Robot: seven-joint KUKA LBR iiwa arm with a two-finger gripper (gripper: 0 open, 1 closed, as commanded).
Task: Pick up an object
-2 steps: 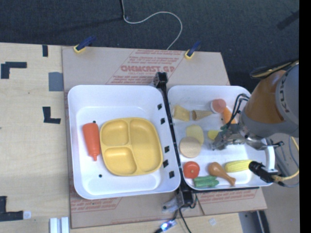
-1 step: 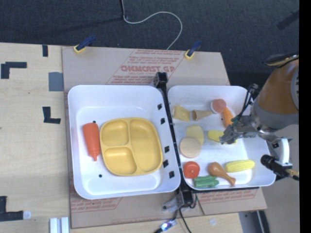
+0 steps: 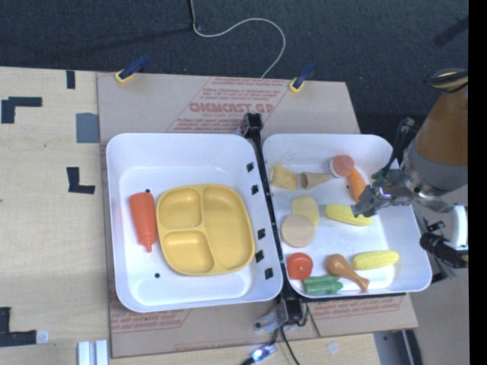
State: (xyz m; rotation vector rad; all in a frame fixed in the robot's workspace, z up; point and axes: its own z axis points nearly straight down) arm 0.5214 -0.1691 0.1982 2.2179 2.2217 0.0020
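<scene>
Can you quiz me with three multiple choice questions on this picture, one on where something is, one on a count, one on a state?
1. Where does the yellow divided tray lie?
A. left bin
B. right bin
C. on the cardboard outside the bins

2. How many corn cobs are in the right bin?
A. one
B. two
C. four

3. What is the hand doing?
A. hanging over the left bin
B. low in the right bin by a corn cob
C. parked off the bench

Answers:
1 A, the tray sits beside the orange carrot in the left bin.
2 B, one corn cob by the hand, another nearer the front.
3 B, it reaches down next to the upper cob.
</scene>
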